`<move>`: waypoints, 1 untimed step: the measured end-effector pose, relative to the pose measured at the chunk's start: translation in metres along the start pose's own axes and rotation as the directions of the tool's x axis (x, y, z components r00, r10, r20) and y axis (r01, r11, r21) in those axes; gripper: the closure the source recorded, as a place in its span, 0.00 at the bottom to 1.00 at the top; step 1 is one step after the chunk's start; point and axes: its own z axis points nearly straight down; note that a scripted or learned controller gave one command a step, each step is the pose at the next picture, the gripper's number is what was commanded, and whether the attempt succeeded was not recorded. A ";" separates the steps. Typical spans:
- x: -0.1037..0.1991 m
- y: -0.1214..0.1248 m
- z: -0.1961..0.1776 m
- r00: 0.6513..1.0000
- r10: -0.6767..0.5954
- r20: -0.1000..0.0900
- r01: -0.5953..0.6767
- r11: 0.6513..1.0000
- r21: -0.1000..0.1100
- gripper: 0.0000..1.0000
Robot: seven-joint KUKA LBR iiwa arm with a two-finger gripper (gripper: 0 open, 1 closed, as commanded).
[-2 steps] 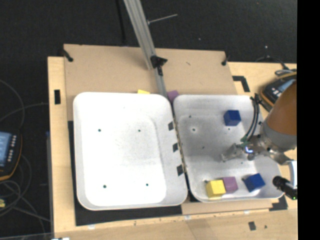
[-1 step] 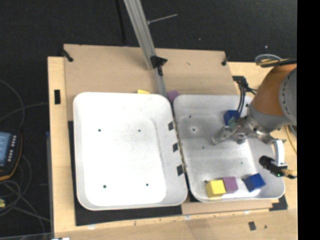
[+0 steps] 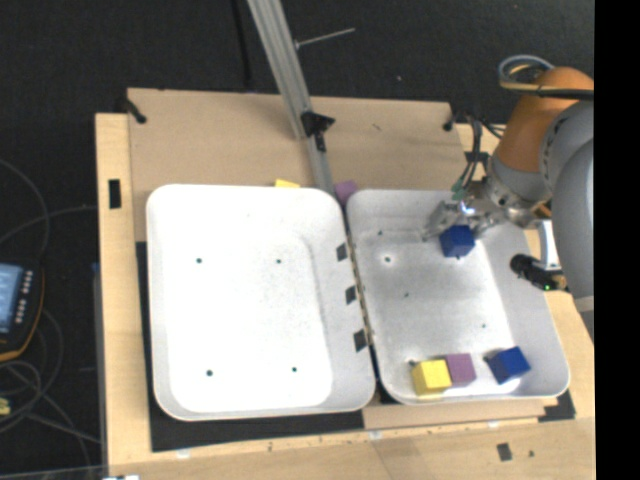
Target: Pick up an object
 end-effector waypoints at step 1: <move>-0.002 -0.002 -0.011 1.000 -0.005 0.003 0.005 1.000 0.004 1.00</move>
